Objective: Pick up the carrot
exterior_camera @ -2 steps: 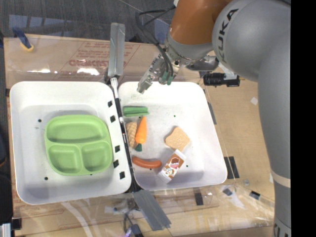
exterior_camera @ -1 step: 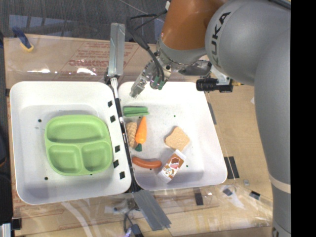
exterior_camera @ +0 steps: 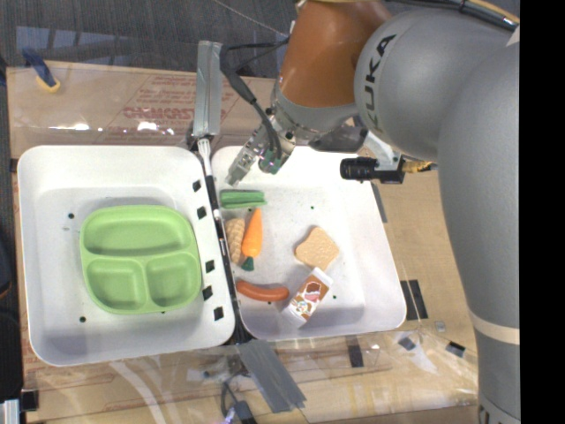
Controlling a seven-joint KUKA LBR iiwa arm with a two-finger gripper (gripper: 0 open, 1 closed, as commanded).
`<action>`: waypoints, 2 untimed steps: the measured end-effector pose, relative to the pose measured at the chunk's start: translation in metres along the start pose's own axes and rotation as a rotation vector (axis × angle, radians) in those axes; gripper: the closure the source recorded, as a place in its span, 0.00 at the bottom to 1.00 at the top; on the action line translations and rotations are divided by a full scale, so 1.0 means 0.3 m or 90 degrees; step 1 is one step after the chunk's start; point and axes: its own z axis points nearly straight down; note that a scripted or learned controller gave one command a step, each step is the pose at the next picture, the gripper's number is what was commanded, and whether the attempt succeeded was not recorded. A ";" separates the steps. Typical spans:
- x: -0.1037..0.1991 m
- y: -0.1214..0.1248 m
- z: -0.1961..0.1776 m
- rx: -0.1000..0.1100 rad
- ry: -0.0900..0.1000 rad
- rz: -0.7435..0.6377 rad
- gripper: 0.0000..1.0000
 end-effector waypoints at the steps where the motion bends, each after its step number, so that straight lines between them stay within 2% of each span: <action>1: -0.012 -0.071 0.045 0.000 -0.001 -0.538 1.00; 2: 0.149 -0.173 0.141 0.000 0.000 -0.291 1.00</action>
